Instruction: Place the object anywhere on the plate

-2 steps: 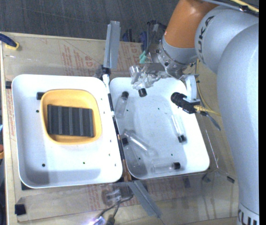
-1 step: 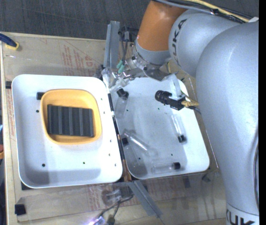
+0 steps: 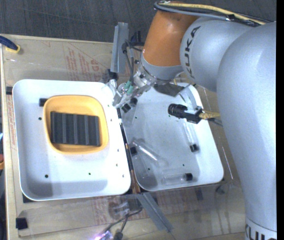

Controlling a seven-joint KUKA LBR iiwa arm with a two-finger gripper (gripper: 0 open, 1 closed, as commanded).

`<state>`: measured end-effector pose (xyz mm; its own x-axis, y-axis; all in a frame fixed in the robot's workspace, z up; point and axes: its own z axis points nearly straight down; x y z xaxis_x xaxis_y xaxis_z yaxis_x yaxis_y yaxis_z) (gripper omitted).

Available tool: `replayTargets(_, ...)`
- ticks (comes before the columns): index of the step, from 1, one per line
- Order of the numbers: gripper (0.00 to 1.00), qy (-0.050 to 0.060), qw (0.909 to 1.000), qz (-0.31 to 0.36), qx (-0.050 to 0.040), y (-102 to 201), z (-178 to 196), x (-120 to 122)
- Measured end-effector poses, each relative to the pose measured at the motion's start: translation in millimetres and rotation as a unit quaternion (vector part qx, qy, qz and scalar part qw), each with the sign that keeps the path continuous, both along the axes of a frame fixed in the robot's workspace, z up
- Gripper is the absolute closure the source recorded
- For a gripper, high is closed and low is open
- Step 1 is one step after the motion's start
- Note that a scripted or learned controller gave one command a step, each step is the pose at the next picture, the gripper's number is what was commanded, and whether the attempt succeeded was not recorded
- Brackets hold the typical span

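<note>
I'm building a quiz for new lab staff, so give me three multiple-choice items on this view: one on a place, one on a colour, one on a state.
1. Where does the plate lie?
A. in the left bin
B. in the right bin
C. on the bare bench

2. What colour is the plate's rim?
A. blue
B. yellow-orange
C. green

3. Where is the hand now?
A. resting on the plate
B. at the upper left corner of the right bin, near the wall between the bins
C. outside both bins, at the bench's near edge

Key: 1 A, the plate sits inside the left bin. 2 B, the rim is yellow-orange around a dark ribbed centre. 3 B, the hand shows beside the dividing wall, off the plate.
</note>
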<state>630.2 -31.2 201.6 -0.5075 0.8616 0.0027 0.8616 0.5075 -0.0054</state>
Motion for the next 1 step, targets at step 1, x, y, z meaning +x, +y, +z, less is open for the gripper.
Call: replayTargets(1,1.0,-0.001,0.9912,0.132,0.0006,17.6,14.9,-12.8)
